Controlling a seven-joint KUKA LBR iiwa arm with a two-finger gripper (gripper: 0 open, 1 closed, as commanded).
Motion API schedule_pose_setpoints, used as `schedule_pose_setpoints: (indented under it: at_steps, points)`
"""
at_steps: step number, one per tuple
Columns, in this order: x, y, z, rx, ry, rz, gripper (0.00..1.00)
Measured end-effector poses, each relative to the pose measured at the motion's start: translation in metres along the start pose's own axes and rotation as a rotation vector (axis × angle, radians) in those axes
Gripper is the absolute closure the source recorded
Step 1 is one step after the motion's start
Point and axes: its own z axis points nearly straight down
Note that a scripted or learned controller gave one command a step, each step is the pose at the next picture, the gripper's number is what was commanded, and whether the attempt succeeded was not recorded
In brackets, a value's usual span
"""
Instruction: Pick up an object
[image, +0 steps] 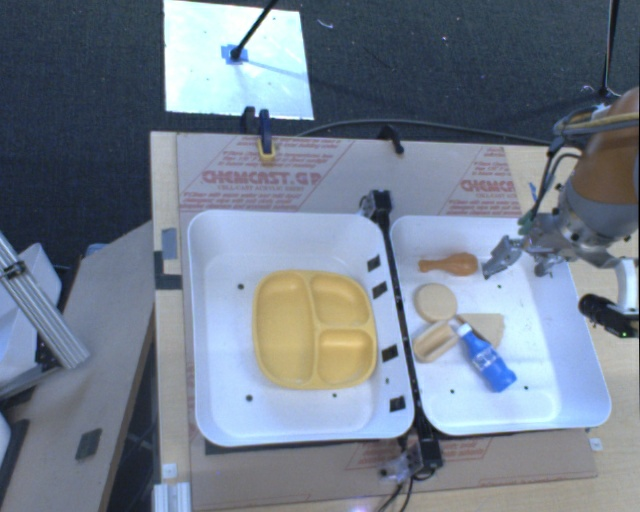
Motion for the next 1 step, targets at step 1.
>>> schedule_pose_setpoints:
  at_steps: [1]
  points:
    - [0.0004,0.003,-0.0081,-0.013,-0.002,-0.003,0.0]
